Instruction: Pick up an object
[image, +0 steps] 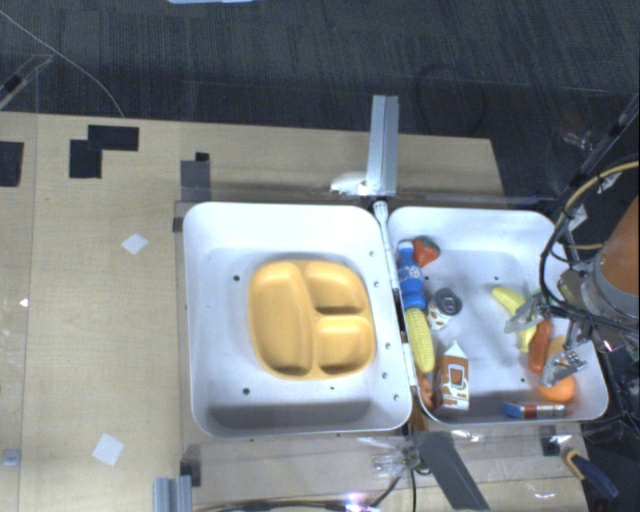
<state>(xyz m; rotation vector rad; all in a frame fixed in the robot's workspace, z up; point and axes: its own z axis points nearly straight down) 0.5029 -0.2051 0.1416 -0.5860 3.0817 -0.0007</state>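
While the arm (612, 270) leans in from the right, gripper (556, 352) hangs low over right bin (480, 225), beside carrot (540, 346); finger state unreadable. Glossy moulded yellow tray (308, 317) fills left bin (215, 300)

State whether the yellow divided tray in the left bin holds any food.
Empty. The yellow tray in the left bin shows bare compartments; the toy foods lie in the right bin.

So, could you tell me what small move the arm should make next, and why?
Probably a short drop straight down. The hand sits low in the right bin beside the carrot and above an orange piece, but nothing is visibly between its fingers, so no grasp looks secured yet.
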